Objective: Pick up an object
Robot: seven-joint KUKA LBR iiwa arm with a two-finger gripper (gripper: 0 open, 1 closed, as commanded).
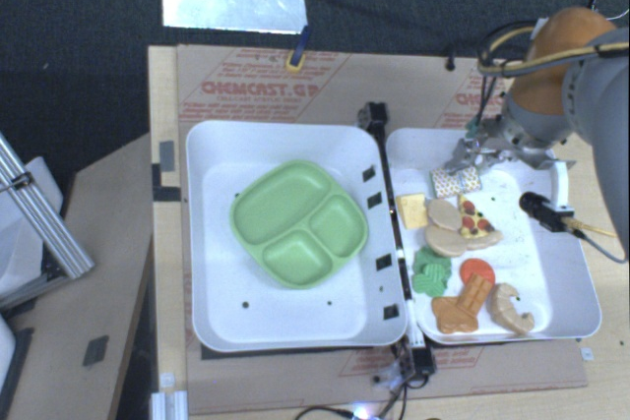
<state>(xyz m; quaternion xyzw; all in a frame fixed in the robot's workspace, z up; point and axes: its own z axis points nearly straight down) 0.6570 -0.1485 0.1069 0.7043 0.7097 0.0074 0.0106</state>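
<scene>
Grey arm (591,84) angles its pincer (471,152) over the patterned block (457,180)

1. The single fixed camera is looking down from above at a slant, taking in the whole flat brown cardboard-covered bench (325,74).
2. It is sitting far enough back that both shallow white plastic bins (212,231) are fitting side by side mid-frame.
3. The grey arm with its orange band (566,39) is entering from the frame's upper right.
</scene>
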